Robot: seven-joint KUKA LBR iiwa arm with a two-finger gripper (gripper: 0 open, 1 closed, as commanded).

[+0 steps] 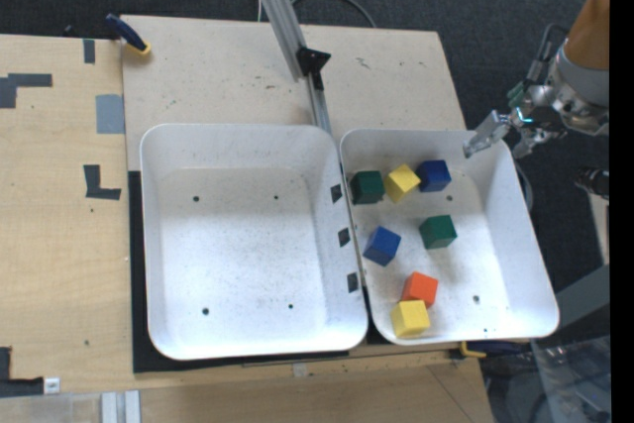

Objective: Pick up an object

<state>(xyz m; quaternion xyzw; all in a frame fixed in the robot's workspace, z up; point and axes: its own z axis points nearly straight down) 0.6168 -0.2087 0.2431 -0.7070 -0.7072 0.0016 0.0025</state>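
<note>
The right bin [515,213] holds several small cubes. Along its far side sit a dark green cube [368,185], a yellow cube [402,180] and a blue cube [433,175]. Mid-bin lie a second blue cube [381,245] and a green cube [437,231]. Toward the front are an orange cube [421,288] and another yellow cube [410,317]. My gripper [500,136] hovers over the bin's far right corner, above and right of the blue cube, open with nothing between its fingers.
The left bin [158,213] stands beside the right one. A slanted metal pole [282,10] runs down to the gap between the bins. A blue and yellow clamp [129,35] lies on the bench at the far left.
</note>
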